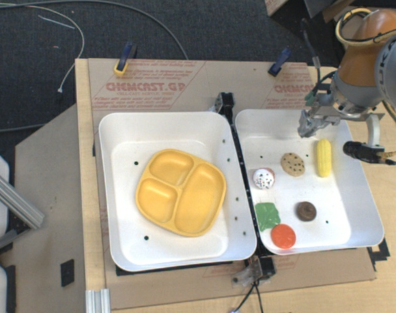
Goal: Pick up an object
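The right bin holds several small items: a yellow corn cob, a speckled cookie, a white sprinkled ball, a brown donut, a green piece and a red-orange tomato. My gripper hangs over the bin's far part, just up and left of the corn cob, with nothing visible between its fingers.
The left bin bears a yellow divided plate. A black clamp sits where the two bins meet at the back. Blue clips hold the cardboard sheet under the bins. The arm's orange band rises at the upper right.
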`<move>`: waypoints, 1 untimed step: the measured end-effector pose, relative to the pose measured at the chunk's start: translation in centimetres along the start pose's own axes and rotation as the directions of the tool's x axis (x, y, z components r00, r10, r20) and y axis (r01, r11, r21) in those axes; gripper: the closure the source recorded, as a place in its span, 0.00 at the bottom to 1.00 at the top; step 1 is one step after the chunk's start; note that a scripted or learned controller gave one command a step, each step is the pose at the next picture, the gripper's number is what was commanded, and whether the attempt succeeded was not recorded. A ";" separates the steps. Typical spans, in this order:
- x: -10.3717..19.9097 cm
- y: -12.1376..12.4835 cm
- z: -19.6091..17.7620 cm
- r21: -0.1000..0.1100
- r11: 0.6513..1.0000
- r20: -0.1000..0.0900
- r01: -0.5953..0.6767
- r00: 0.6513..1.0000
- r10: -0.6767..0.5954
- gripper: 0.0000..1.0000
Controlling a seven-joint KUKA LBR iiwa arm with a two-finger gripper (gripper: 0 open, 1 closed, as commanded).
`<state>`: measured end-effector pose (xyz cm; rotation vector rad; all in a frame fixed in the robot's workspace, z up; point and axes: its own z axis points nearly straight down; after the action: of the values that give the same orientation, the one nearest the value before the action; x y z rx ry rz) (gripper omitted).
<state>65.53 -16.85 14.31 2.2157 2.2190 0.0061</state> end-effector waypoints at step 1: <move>0.7 0.7 -4.9 0.000 1.000 0.000 0.000 1.000 0.000 1.00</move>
<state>66.19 -16.13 19.19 2.2151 2.2194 0.0066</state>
